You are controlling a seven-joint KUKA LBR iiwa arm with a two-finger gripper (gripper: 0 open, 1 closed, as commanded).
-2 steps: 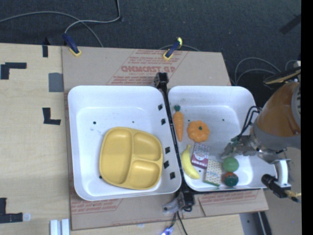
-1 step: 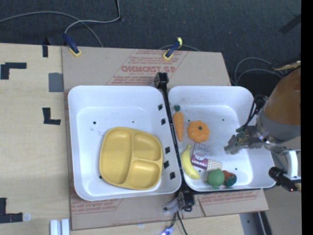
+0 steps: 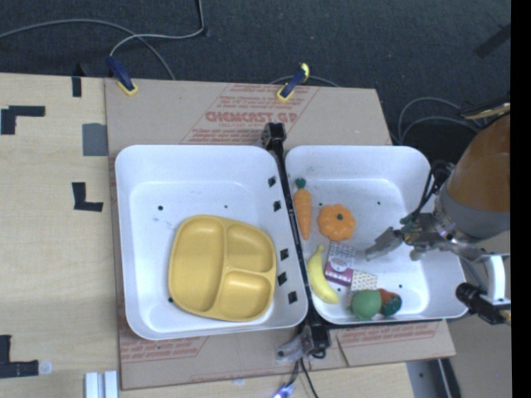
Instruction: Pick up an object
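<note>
Nothing was lifted yet, we judged: the gripper (image 3: 388, 240) hovered open and empty near the toy pumpkin (image 3: 336, 221).

yellow tray (image 3: 222, 268) in left bin (image 3: 141, 181), toy food (image 3: 336, 222) in right bin (image 3: 398, 160)

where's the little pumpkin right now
The pumpkin sits in the right bin, near its left side, just right of the carrot and above the small purple packet.
</note>
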